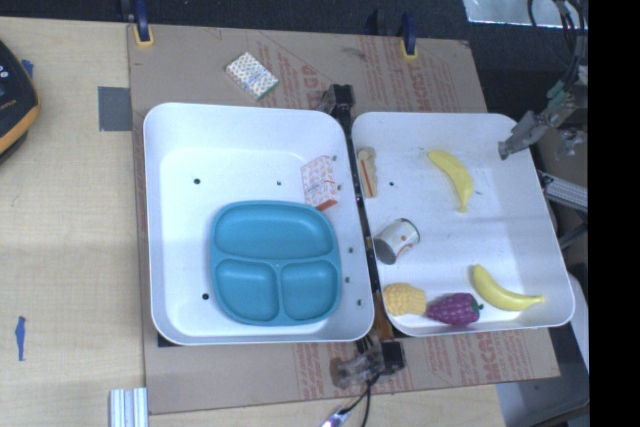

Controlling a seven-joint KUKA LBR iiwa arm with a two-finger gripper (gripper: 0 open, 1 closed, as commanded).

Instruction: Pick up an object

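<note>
At right bin's (520, 245) edge, end effector (512, 147), grip state unclear, risks clipping rim before reaching banana (452, 177).

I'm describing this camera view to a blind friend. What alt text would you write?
Two shallow white bins sit side by side on a bench: the left bin holds a blue divided tray and a small packet; the right bin holds two bananas, toy corn, purple grapes and a small can. The robot's gripper sits at the right bin's far right edge.

Faint red print on cardboard (430, 75), unreadable.
</note>
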